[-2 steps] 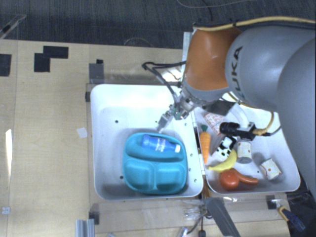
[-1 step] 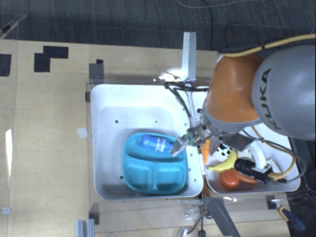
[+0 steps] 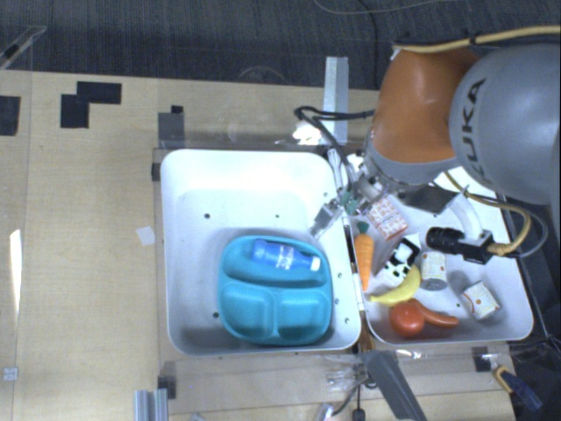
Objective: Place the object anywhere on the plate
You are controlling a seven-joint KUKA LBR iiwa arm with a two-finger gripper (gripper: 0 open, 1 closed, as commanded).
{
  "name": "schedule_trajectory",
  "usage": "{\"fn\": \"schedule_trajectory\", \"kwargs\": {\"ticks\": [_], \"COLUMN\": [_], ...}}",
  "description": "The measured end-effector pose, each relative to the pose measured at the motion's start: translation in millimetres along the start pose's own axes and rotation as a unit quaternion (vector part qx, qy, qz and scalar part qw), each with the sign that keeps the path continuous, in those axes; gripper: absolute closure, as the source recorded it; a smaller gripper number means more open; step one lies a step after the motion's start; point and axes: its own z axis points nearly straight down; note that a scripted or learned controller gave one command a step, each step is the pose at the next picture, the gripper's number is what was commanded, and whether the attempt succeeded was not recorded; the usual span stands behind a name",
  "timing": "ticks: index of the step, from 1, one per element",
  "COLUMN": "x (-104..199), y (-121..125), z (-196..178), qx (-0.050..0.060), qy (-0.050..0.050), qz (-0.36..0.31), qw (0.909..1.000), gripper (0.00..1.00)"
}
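A blue divided plate (image 3: 276,314) sits in the left bin, toward its front. A blue bottle with a white label (image 3: 285,255) lies on its side in the plate's large back compartment. My gripper (image 3: 337,207) hangs over the wall between the two bins, just up and to the right of the plate's back right corner. It is apart from the bottle, and I see nothing held in it. The grey and orange arm covers the back of the right bin.
The left bin (image 3: 202,209) has bare white floor behind and left of the plate. The right bin (image 3: 517,323) holds a carrot (image 3: 364,257), a banana (image 3: 394,293), a red tomato-like item (image 3: 408,319), a patterned box (image 3: 386,218) and two small cans (image 3: 435,270).
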Motion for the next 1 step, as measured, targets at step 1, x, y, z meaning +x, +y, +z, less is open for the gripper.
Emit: {"fn": "schedule_trajectory", "kwargs": {"ticks": [1], "x": [-19.6], "y": [-4.0], "z": [50.5], "qx": [0.001], "qy": [0.000], "qz": [0.015], "qw": [0.9999], "gripper": [0.00]}}
